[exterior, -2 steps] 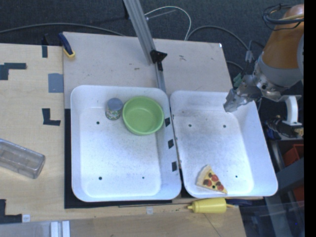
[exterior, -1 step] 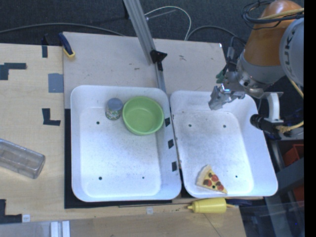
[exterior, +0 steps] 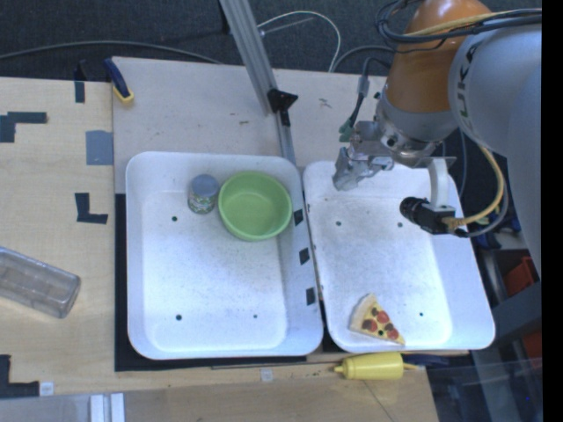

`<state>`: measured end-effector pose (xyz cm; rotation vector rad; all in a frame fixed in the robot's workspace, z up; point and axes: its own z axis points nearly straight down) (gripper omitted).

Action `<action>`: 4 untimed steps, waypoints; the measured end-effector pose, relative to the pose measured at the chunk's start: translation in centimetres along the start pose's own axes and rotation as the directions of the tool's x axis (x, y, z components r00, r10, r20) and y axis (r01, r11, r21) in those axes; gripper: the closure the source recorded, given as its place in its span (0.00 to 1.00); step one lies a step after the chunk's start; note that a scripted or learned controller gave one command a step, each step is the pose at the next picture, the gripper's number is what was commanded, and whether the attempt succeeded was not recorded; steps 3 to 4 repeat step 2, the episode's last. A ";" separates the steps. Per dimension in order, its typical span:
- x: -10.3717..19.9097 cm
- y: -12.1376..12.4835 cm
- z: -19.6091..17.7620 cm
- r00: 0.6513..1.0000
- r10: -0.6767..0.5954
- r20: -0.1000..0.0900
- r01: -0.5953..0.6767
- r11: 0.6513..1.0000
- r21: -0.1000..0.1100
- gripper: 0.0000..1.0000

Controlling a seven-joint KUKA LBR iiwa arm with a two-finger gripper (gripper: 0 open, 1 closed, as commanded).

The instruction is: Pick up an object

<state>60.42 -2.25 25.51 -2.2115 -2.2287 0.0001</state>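
My gripper (exterior: 346, 177) hangs over the far left corner of the right bin (exterior: 396, 253), with nothing visible between its fingers. A toy pizza slice (exterior: 376, 320) lies at the near edge of that bin, well away from the gripper. In the left bin (exterior: 176, 280), a green bowl (exterior: 255, 205) sits at the far right, and a small grey-lidded can (exterior: 203, 193) stands just to its left.
A yellow mustard bottle (exterior: 374, 367) lies on the bench just in front of the right bin. A clear plastic container (exterior: 35, 281) rests at the far left. A metal pole (exterior: 255, 51) slants up behind the bins. A black cable end (exterior: 427, 215) hangs over the right bin.
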 end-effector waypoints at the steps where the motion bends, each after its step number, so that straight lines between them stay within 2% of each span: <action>1: 4.4 0.7 1.1 1.000 0.002 0.001 -0.002 1.000 0.001 1.00; 2: 9.4 1.1 1.5 1.000 0.001 0.001 -0.001 1.000 0.000 1.00; 4: 9.4 1.1 1.5 1.000 0.001 0.001 -0.001 1.000 0.000 1.00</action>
